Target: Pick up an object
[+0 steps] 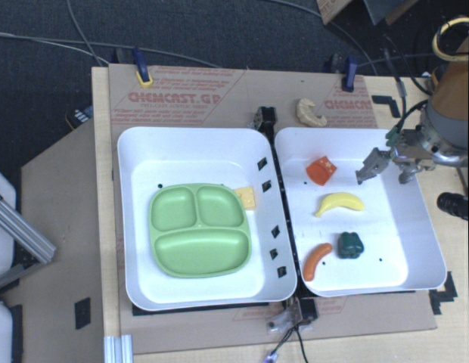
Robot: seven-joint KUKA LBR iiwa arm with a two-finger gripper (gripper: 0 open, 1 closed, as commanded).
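Observation:
The right bin (416, 225) holds a red-orange block (321, 170), a yellow banana (340, 203), a dark green pepper-like piece (349, 245) and an orange sausage (317, 260). My gripper (387, 169) hangs at the bin's upper right, to the right of the red block and above the banana. Its fingers (368, 169) are spread open with nothing between them. In the left bin (136, 203) lies a green divided plate (199, 229), with a small yellow piece (246, 197) at its upper right edge.
A beige curved piece (312, 113) lies on the cardboard behind the bins. Blue clamps (143, 68) hold the board's far edge. Black clips line the divider (276, 203) between the bins. Cables run across the dark floor beyond.

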